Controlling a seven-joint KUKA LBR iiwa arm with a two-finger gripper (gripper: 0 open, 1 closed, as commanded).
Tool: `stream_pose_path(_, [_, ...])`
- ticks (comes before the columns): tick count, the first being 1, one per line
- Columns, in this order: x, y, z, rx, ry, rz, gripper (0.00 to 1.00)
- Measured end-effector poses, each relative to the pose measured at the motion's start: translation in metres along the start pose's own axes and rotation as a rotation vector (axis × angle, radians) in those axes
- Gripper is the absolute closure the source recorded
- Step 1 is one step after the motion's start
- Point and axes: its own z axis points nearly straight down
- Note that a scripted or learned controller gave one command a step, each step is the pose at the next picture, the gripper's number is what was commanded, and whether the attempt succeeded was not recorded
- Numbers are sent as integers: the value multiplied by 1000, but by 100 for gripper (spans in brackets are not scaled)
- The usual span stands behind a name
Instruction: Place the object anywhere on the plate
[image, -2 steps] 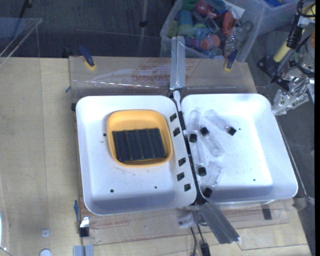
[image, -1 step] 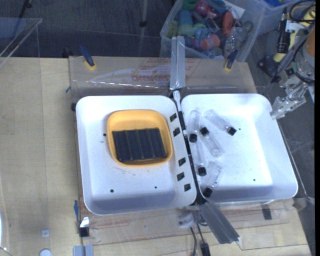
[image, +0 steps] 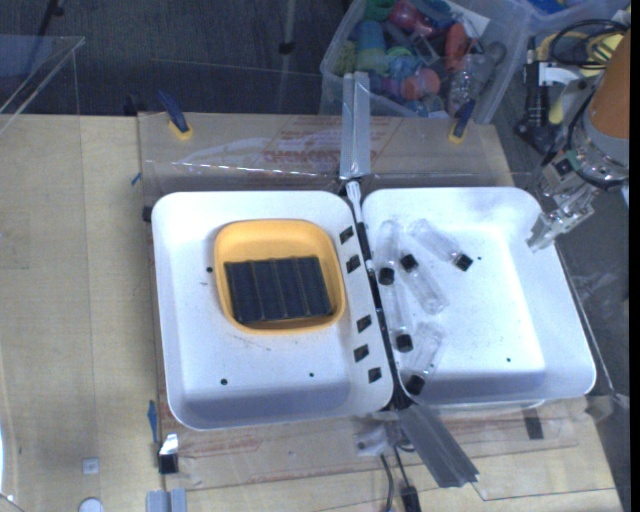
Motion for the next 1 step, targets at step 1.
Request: stream_pose_path(1, [-13,-3,-4,1,0,-207,100])
